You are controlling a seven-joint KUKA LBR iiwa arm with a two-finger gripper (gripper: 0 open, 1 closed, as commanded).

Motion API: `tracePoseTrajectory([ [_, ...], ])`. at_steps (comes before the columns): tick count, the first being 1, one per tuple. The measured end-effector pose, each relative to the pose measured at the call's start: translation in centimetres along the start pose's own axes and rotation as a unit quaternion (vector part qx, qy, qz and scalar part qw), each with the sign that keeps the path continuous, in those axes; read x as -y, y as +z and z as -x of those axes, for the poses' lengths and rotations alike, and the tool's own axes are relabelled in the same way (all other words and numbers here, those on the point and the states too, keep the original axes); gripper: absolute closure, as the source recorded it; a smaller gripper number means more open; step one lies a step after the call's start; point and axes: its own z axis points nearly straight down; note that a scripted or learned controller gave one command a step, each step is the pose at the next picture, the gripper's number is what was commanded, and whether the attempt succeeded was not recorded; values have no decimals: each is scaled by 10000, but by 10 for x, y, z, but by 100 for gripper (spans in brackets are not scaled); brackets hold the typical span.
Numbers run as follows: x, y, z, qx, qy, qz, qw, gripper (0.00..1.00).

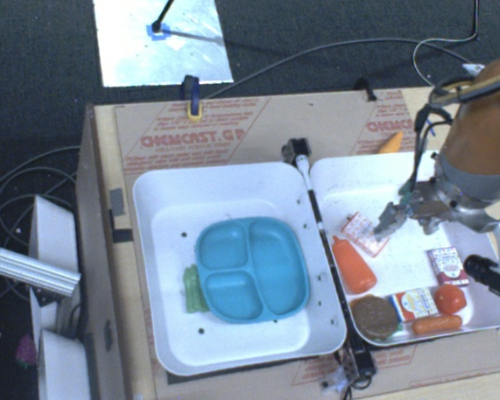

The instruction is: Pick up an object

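Observation:
My gripper (390, 219) hangs over the middle of the right bin (362, 178), just right of a small red-and-white packet (361, 231) that lies on the bin floor. Nothing shows in its grasp. An orange bottle-shaped thing (354, 265) lies along the bin's left wall. At the front of the bin sit a brown round patty (375, 314), a red-and-white carton (416, 303), a red tomato (450, 298) and an orange sausage-like piece (436, 324). A dark red packet (446, 264) lies to the right, under the wrist.
The left bin (168, 211) holds a blue divided plate (252, 267) with a green piece (193, 290) beside its left edge. A small orange piece (390, 143) lies on the cardboard behind the right bin. The arm (486, 141) covers that bin's right side.

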Motion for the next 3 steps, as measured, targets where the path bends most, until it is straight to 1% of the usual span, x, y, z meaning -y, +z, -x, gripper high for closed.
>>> tracePoseTrajectory([
  [1, -43, 35, -26, -1, -3, -3, 10000, 0],
  [2, -112, 80, -4, 0, -8, -6, 10000, 0],
  [3, -138, 111, 10, -1, -10, -1, 10000, 0],
])
